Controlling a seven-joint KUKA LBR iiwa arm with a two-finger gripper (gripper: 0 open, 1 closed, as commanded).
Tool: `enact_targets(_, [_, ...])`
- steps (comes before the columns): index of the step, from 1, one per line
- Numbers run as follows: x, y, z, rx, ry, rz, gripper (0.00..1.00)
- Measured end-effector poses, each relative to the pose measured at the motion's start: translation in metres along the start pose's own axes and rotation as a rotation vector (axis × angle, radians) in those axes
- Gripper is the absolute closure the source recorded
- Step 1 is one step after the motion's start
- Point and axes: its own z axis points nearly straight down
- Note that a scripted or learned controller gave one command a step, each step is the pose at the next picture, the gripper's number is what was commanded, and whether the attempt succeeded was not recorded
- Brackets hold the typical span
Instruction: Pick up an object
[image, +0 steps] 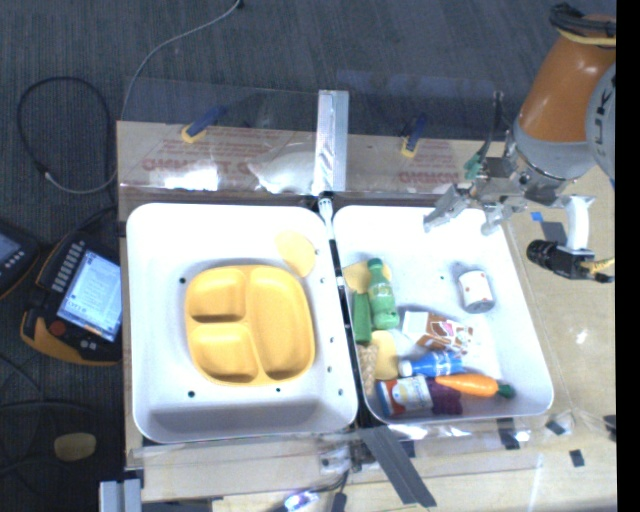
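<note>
The gripper (466, 208) hangs over the back edge of the right bin (530, 330), fingers spread wide, with nothing between them. A small white can (476, 290) lies near the middle of that bin. A green bottle (381, 296) and a carrot (468, 384) lie toward its front. The left bin (155, 300) holds a yellow tray (248, 322).

The scene is lit brightly and evenly from above. Glare is seen on the white bins (230, 420), strongest near 6 o'clock. Soft shadows are cast inside them. The picture is slightly blurred, and the dark floor (60, 90) at 9 o'clock is dimmer.
</note>
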Motion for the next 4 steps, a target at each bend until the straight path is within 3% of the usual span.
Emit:
enact_targets(1, [-0.077, -0.006, 0.152, 0.002, 0.006, -0.091, 0.00])
enact_targets(2, [-0.074, -0.047, 0.163, -0.030, 0.002, -0.083, 0.00])
enact_targets(3, [-0.070, -0.091, 0.163, -0.029, -0.001, -0.075, 0.00])
enact_targets(4, [-0.072, -0.090, 0.157, -0.027, -0.002, -0.072, 1.00])
